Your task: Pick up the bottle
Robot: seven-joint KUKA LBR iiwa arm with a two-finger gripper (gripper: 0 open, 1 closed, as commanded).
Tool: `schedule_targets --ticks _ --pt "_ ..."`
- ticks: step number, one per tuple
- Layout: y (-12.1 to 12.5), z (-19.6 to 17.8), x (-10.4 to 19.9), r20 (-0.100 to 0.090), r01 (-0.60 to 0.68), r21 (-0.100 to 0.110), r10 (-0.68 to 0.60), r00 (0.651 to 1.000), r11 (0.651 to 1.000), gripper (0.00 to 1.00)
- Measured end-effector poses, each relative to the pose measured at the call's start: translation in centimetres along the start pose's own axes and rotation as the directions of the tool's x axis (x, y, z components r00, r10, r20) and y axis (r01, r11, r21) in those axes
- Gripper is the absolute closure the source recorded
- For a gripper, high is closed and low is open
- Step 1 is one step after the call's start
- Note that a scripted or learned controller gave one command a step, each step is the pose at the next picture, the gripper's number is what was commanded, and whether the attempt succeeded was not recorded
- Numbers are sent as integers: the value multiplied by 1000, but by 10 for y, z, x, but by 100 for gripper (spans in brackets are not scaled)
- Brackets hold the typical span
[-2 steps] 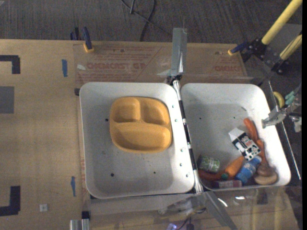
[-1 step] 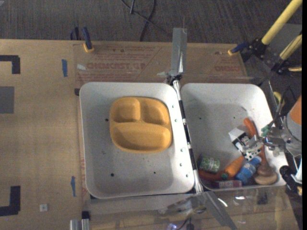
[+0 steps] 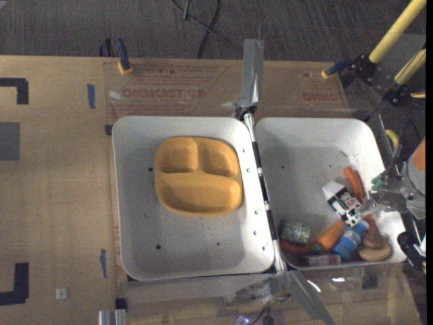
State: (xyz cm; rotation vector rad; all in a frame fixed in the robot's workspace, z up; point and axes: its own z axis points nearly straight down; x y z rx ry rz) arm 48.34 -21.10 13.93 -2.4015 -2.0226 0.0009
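The metal two-finger gripper (image 3: pixel 379 196) hangs at the right edge of the right-hand shallow white bin (image 3: pixel 304 141), and whether it is parted or closed cannot be told; nothing is seen caught in it. The small clear plastic bottle with blue label (image 3: pixel 350 240) lies just below-left of it, between an orange carrot-shaped toy (image 3: pixel 331 235) and a tan round piece (image 3: pixel 374 250). Well left, a yellow divided plastic tray (image 3: pixel 198 175) sits in the left-hand white bin (image 3: pixel 135 202).
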Motion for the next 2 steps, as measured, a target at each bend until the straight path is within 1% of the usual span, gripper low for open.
schedule_targets --ticks 1,2 --pt "107 -84 80 2 83 -2 -83 997 997 100" --pt "143 -187 35 3 28 -4 -28 1000 1000 100"
